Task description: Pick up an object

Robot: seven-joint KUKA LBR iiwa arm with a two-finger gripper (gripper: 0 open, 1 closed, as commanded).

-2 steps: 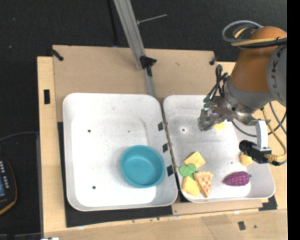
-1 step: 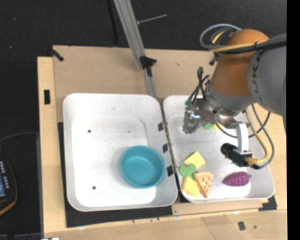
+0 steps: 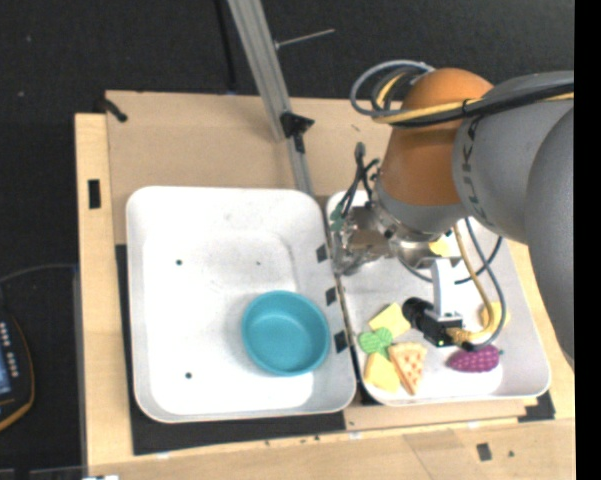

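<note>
Gripper (image 3: 352, 251) at right bin's (image 3: 525, 373) left rim — finger state cannot be told, teal bowl (image 3: 285, 332) in left bin (image 3: 180, 228), toy food (image 3: 395, 353) near right.

You get even, fairly bright overhead light on the left white bin (image 3: 220, 238), whose floor comes close to washing out, with only a soft shadow beneath the teal bowl (image 3: 285, 332) lying in it. Left of that bin and above it, the floor falls nearly black. Right of it, the arm (image 3: 500, 158) looks slightly soft, and the whole picture is a little grainy.
</note>
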